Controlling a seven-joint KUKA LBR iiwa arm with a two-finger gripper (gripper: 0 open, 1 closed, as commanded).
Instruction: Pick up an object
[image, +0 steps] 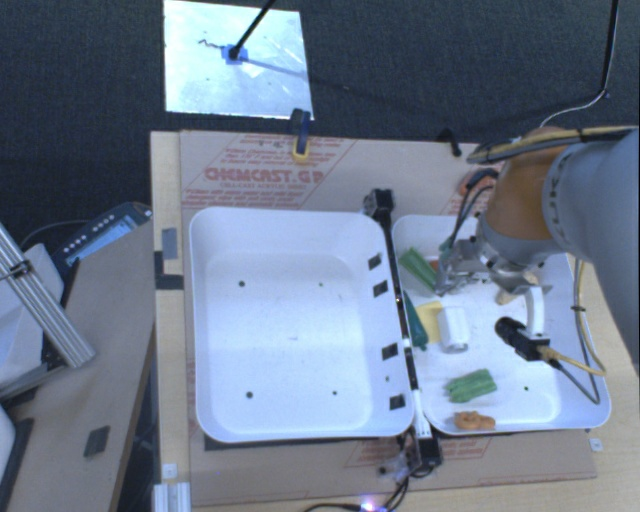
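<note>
Brown cardboard-covered bench (260, 165) carries two shallow white plastic bins: left bin (290, 330), right bin (580, 400). Grey arm's gripper (455, 268) is low in the right bin; finger state can't be told. Nearest target: small green oblong piece (417, 268), just beside it, probably light and rigid; grasp across its narrow width. Divider wall close; open floor lies rightward.

My worktop (168, 300) is a pale wooden board with a brown cardboard sheet (270, 170) bearing red print laid flat on it. On that sheet sit two shallow white bins side by side and touching: the left bin (290, 320) is the larger, and the right bin (570, 400) lies under my arm. At the far edge of the sheet a small yellow clamp (300, 150) stands, with a shiny metal plate (235, 60) lying beyond it.
</note>
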